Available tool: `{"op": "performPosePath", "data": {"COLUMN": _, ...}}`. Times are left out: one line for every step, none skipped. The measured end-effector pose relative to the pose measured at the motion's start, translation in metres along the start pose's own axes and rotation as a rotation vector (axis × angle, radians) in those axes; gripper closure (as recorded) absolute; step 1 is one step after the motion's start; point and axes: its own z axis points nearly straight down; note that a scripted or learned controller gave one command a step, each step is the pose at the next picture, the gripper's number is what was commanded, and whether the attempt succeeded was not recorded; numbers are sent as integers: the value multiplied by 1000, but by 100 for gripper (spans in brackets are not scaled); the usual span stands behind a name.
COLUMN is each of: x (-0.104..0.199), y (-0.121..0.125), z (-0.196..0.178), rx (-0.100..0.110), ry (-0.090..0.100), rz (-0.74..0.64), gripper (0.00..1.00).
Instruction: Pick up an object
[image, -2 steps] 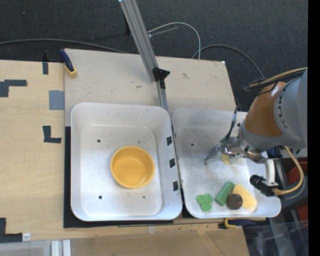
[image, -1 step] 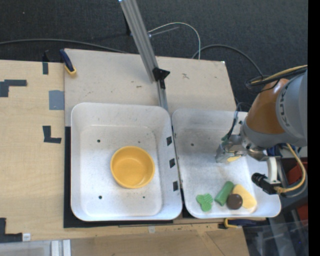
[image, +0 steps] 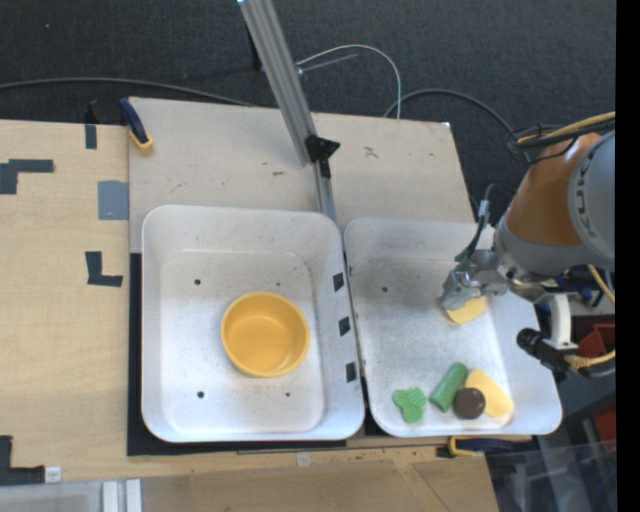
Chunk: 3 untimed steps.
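Note:
My gripper (image: 462, 297) is low in the right bin (image: 400, 260), near its right wall, directly over a small pale yellow piece (image: 468, 312) that pokes out below and to the right of the fingers. At the right bin's front lie a green leafy piece (image: 409, 403), a green cylinder (image: 449, 386), a dark brown round piece (image: 469, 402) and a yellow piece (image: 492, 393). A yellow bowl (image: 265, 333) sits in the middle of the left bin (image: 180, 250).
A grey pole (image: 290, 85) slants from the top down to the gap between the bins. Cables run across the dark floor behind the bench. A blue and yellow clamp (image: 135, 124) sits at the board's far left corner.

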Motion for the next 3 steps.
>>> {"op": "performPosePath", "data": {"x": -11, "y": 1, "z": -54, "rx": -1, "ry": -1, "rz": 1, "gripper": 100}}
{"op": "performPosePath", "data": {"x": -11, "y": 2, "z": -107, "rx": -2, "ry": -1, "rz": 0, "gripper": 100}}
{"op": "performPosePath", "data": {"x": 41, "y": 11, "z": -113, "rx": 2, "ry": 3, "rz": -5, "gripper": 100}}
